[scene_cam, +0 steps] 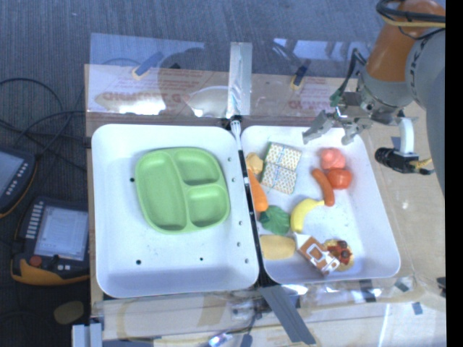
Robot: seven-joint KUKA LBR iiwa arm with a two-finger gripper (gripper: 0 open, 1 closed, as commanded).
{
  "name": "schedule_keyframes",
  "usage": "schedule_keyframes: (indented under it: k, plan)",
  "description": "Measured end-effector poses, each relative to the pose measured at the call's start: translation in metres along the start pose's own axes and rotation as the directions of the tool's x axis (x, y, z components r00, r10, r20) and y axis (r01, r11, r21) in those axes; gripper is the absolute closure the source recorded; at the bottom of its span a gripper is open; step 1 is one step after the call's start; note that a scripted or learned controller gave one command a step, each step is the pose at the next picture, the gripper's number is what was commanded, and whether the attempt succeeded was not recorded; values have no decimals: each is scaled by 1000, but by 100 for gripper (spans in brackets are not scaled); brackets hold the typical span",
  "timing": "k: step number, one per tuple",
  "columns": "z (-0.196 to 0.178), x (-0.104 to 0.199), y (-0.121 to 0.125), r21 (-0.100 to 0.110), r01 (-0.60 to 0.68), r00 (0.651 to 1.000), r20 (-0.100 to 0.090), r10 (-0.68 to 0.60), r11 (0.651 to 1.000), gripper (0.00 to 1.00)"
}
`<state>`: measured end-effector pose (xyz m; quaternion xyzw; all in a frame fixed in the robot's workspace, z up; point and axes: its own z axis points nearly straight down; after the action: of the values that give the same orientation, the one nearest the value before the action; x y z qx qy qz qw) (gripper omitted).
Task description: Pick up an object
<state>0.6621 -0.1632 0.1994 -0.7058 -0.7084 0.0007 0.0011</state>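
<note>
- Two shallow white bins sit side by side on a bench, seen from above at a slant.
- The left bin (116, 266) holds a light green divided plate (182, 189) with three compartments.
- The right bin (383, 223) holds toy food: a red tomato (333, 159) at the far right, an orange sausage (323, 186) just beside it, a yellow banana (304, 212) in the middle, a checked cracker (281, 168), a carrot (259, 194) along the left wall, and a pizza slice (325, 254) nearest the camera.
- The gripper (334, 129) hangs over the far edge of the right bin, fingers spread and holding nothing, just beyond the tomato.
</note>
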Motion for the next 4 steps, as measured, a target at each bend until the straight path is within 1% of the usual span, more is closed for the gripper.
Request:
schedule_keyframes:
  k: [1, 2, 3, 4]
  plan:
    - [61, -58, -104, 4, -112, 994, -3, 112, 994, 0]
    - [110, -9, -52, -9, -417, 909, 1, 417, 909, 0]
    - [100, -10, -51, -12, -414, 910, 3, 414, 910, 100]
    - [16, 72, -35, 0, -550, 835, 3, 550, 835, 100]
